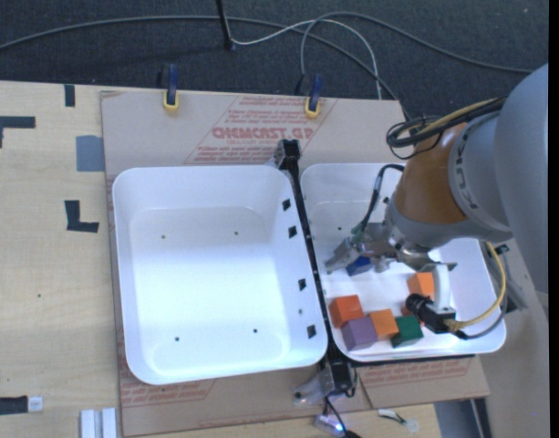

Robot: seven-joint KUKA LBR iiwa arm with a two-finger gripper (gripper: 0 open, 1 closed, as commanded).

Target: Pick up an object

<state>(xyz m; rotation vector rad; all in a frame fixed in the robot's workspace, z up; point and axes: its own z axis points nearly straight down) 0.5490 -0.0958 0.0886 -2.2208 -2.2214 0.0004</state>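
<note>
Blocks lie bunched in the right bin (334,185), most of them toward its near edge. An orange block (345,308) sits close to the divider between the two bins, with a purple block (358,333) just in front of it and touching. A second orange block (384,323) lies beside the purple one, and a green block (408,329) sits next to that, close to the bin's near rim. A third orange block (421,284) shows farther right, partly hidden by the arm's hardware.

The arm (461,181) reaches in over the right bin's right rim, and the gripper (356,259) hangs low at the bin's middle. A blue block (358,265) sits right at the jaws; how the jaws stand, spread or clenched, I cannot tell, nor whether the blue block is truly between them. The blue block lies apart from the cluster at the near edge, with bare white floor between it and the orange block by the divider.

The far half of the right bin is open floor up to the far rim. The left bin (133,245) offers wide room from wall to wall. Both bins rest on a cardboard sheet (252,130) on the counter (33,272), the sheet's far edge held by two clamps (171,99).
</note>
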